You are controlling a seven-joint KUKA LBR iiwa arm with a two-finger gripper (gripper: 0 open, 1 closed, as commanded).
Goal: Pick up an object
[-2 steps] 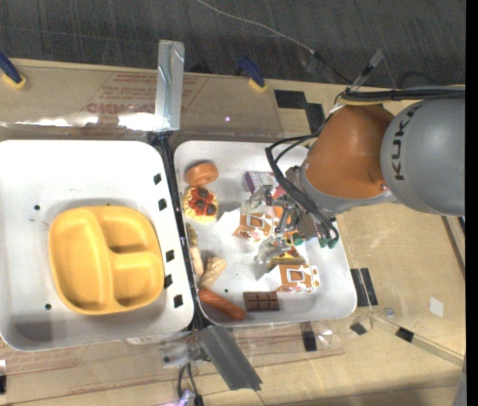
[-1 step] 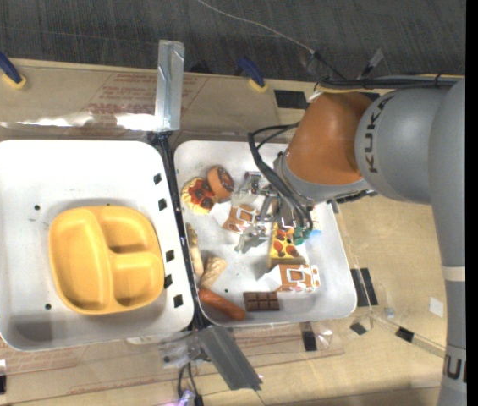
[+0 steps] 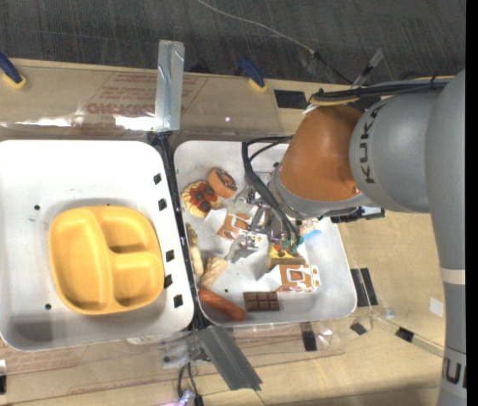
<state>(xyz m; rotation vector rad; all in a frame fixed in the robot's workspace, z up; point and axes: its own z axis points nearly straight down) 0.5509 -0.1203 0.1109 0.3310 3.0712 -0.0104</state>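
Camera view: gripper (image 3: 251, 237) down in right bin (image 3: 340, 299) among toy food, approach step; grip state can't tell. Nearest pick: small carton (image 3: 239, 224), touching it. Next: close, lift straight.

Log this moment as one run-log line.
arm: over right bin | gripper: down among toy foods, grasp unclear | yellow tray: in left bin

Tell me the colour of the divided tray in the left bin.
Yellow; the divided tray shows plainly in the camera view.
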